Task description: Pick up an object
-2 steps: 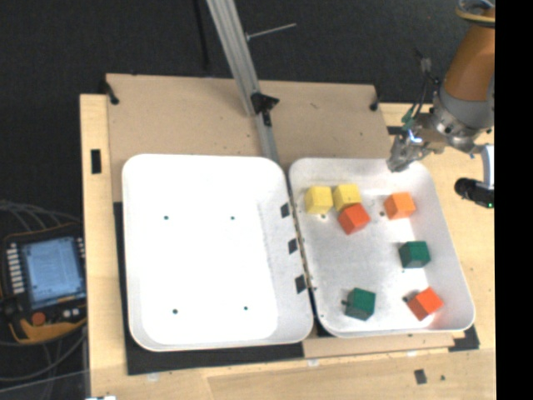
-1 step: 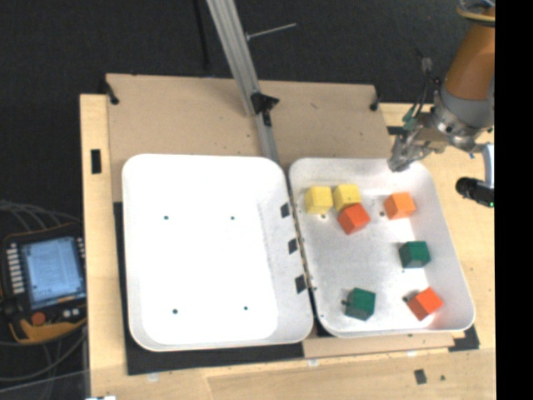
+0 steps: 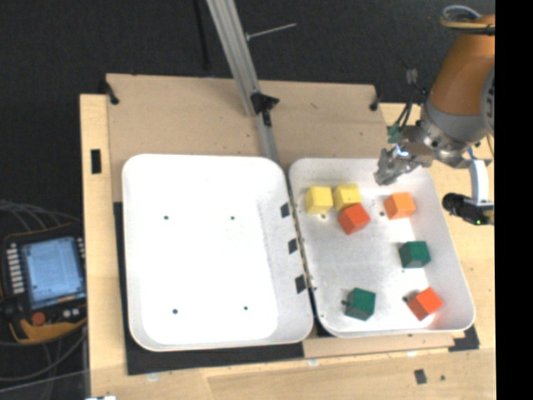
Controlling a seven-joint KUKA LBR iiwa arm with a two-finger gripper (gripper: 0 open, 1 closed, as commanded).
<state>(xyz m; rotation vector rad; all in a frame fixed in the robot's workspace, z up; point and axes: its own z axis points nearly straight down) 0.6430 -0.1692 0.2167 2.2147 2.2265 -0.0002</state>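
Observation:
The right bin (image 3: 329, 315) holds several small blocks. Two yellow blocks (image 3: 318, 200) (image 3: 347, 195) sit side by side near its back left, with a red-orange block (image 3: 353, 218) just in front of them. An orange block (image 3: 400, 205) lies to their right. A green block (image 3: 414, 254) rests at mid right, another green block (image 3: 360, 303) at the front, and a red-orange block (image 3: 425, 303) at the front right. My gripper (image 3: 388, 172) hangs over the bin's back edge, just behind and left of the orange block, with nothing seen between its fingers.
The left bin (image 3: 204, 252) sits beside the right one, joined by clips along the middle. A slanted metal pole (image 3: 237, 52) rises behind the bins. A teach pendant (image 3: 46, 277) lies off the bench at the left.

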